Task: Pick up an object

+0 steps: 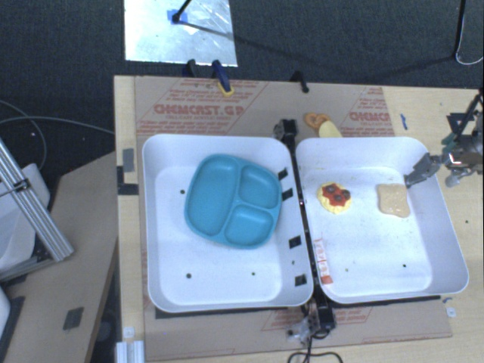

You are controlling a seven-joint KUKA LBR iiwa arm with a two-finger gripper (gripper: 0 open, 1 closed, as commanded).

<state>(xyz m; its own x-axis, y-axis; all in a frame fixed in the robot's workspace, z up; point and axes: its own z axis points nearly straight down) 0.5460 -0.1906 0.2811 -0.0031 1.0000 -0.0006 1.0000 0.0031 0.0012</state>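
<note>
White plastic bins sit side by side on a cardboard-covered bench, seen from above. The gripper (pixel 418 174) hangs over the upper right corner of the right bin (pixel 446 267), with a dark, slanted tip pointing down and left; whether it is open or closed cannot be told from this angle, and nothing is seen in its grasp.

Just below and left of that tip lies the likeliest target, a beige toy bread slice (pixel 394 200), flat on the bin floor near the right edge. It is pale, roughly square with rounded corners, and thin. Nearer the bin's left edge, well apart from the bread, lies a small round toy pizza (pixel 335 197), yellow with red toppings. The left bin (pixel 162 278) holds a blue divided plate (pixel 233 200).

Risks, as a judgement: the bread lies so low and flat that a closing gripper may slide over the top or push it toward the wall. The nearby rim could also block a straight descent
</note>
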